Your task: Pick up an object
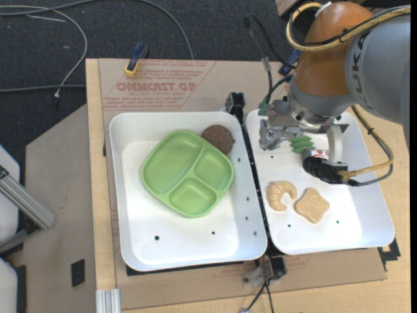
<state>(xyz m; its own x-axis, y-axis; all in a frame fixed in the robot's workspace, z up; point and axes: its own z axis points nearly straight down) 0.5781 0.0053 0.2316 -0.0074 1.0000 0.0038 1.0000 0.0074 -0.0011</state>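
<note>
Checking in on my remote feed. The grey arm with the orange band (329, 51) comes in from the right and hangs over the far end of the right-hand shallow white bin (365, 233). The metal two-finger gripper (271, 139) is low over the far-left corner of that bin, close to the wall it shares with the other bin. From this angle I honestly can't tell if the claw is apart or together, and I see nothing clamped in it.

Closest thing to grab is a small bright green plastic piece (301, 143) just beside the gripper, on its right, partly tucked under the wrist. A tiny red-and-white scrap (319, 154) peeks out next to it, too hidden to identify. Nearer to the camera in the same bin there's a pale curled croissant-shaped toy (281, 194) and a tan toast-shaped slice (311, 205), side by side, close but not quite touching, both well clear of the claw.

The left-hand shallow white bin (130, 240) has a lime-green three-compartment plastic plate (187, 173) lying flat, turned at an angle. A dark brown round patty-like disc (217, 136) sits against its far-right edge.

Both bins rest on a brown cardboard sheet with red print (156, 83). A little blue-and-yellow clip (136, 57) lies at its far edge.
</note>
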